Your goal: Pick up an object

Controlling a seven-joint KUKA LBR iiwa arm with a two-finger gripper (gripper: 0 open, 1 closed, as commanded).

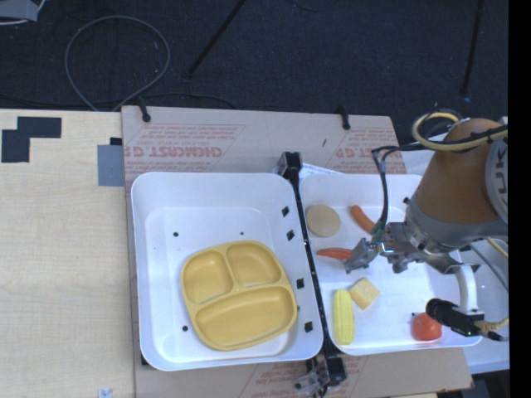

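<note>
My gripper (362,257) hangs low over the right bin (390,338), close to the right end of a thin red chili pepper (332,254). A yellow cheese wedge (362,293) lies just below the gripper. An ear of corn (343,316) lies along the bin's left side. A round tan cookie (323,220) and an orange sausage (362,217) rest at the back of the bin. A red tomato (426,327) sits in the front right corner, partly behind a black part of the arm.
The left bin (158,222) holds a yellow divided plate (239,293). A black divider (303,255) runs between the two bins. The arm's grey and orange body (456,189) covers the right bin's far right side.
</note>
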